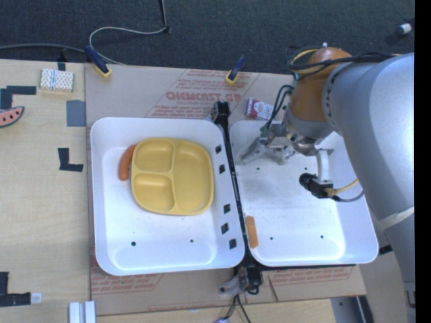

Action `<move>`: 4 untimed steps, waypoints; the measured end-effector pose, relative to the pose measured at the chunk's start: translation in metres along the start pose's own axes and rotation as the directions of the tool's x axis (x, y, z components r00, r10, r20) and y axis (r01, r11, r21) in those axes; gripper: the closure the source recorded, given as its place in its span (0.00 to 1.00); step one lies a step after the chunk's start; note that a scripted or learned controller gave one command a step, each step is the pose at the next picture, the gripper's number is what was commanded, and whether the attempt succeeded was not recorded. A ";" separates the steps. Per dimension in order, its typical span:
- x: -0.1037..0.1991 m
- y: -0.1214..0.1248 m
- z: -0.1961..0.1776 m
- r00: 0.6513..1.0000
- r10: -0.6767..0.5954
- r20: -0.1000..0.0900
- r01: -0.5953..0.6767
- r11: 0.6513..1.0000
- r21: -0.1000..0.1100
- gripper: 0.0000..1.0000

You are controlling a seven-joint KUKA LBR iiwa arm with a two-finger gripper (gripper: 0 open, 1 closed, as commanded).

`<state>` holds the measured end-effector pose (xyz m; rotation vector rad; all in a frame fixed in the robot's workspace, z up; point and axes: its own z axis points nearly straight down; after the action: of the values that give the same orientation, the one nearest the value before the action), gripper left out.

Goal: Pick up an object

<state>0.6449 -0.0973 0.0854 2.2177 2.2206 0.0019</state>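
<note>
A yellow divided plate (173, 176) lies in the left bin (111, 247), with an orange-red sausage-shaped piece (124, 163) tucked against its left rim. A small orange piece (251, 231) rests in the right bin (337, 247), at the lower left beside the divider. My gripper (264, 155) hangs low over the upper left part of the right bin, open, with nothing between its fingers. It is well above the small orange piece in the view and apart from it.
The grey arm (377, 133) covers the right bin's upper right side. A black cable loop (316, 184) hangs from the wrist over the bin floor. A small red-and-white packet (256, 108) lies on the cardboard behind the bins. Clamps (98, 60) hold the cardboard's far edge.
</note>
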 end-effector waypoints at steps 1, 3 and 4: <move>0.000 0.000 -0.010 1.000 -0.001 0.000 0.001 1.000 0.001 1.00; 0.037 -0.086 -0.099 1.000 0.000 -0.002 0.000 1.000 0.004 0.00; 0.043 0.006 -0.099 1.000 0.000 -0.001 0.000 1.000 0.004 0.00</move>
<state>0.6507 -0.0543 0.1839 2.2198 2.2230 -0.0012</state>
